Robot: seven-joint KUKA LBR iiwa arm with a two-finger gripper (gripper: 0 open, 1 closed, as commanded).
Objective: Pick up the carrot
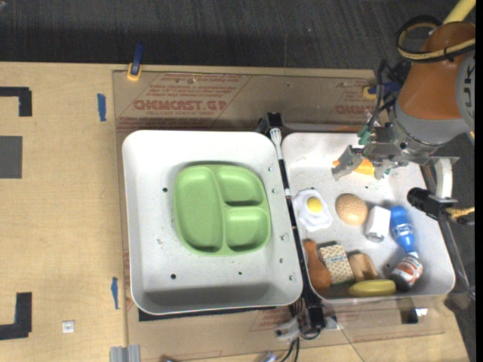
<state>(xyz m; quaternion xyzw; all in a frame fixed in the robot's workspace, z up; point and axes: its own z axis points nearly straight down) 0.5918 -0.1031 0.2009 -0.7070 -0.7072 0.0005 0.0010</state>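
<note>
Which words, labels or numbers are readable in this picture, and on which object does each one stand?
"CHEMCAST GP", red print on the brown board behind the bins; the reading is uncertain because it is blurred.
The smaller red lines above and below it, and the red print at the board's right end: too blurred to read.
The labels on the blue bottle and the can: too small to read.

Carrot [318, 266] hemmed by bin wall [296, 259], sandwich [335, 260].

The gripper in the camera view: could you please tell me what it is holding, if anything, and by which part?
Nothing is held. The gripper hangs open over the back of the right bin; the carrot lies untouched near the bin's front left corner.
</note>
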